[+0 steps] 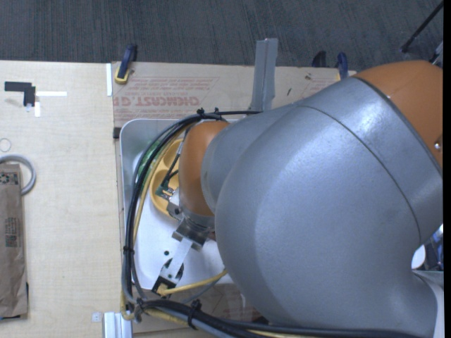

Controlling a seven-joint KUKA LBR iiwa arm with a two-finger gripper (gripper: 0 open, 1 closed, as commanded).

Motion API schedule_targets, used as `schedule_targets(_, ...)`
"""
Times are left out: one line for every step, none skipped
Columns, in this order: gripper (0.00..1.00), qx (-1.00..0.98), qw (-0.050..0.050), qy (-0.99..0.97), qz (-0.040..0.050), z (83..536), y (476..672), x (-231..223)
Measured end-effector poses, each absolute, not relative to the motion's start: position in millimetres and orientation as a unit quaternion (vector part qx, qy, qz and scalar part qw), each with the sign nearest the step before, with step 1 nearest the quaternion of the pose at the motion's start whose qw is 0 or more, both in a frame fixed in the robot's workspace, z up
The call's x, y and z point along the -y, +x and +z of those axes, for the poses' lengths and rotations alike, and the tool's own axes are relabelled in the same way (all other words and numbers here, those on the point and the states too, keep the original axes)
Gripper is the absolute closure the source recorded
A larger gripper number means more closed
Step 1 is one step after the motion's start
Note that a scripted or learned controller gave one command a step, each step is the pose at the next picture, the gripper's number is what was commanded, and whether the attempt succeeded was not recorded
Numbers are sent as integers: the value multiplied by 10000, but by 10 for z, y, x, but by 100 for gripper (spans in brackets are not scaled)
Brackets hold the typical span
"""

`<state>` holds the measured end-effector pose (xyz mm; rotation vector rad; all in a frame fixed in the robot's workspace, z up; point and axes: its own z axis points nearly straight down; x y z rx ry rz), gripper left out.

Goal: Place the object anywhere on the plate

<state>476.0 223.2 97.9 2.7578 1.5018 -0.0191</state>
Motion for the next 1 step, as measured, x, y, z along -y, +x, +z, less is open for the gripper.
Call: schedule_targets(100,-4634,-62,8860,-127,848,5334,-2331)
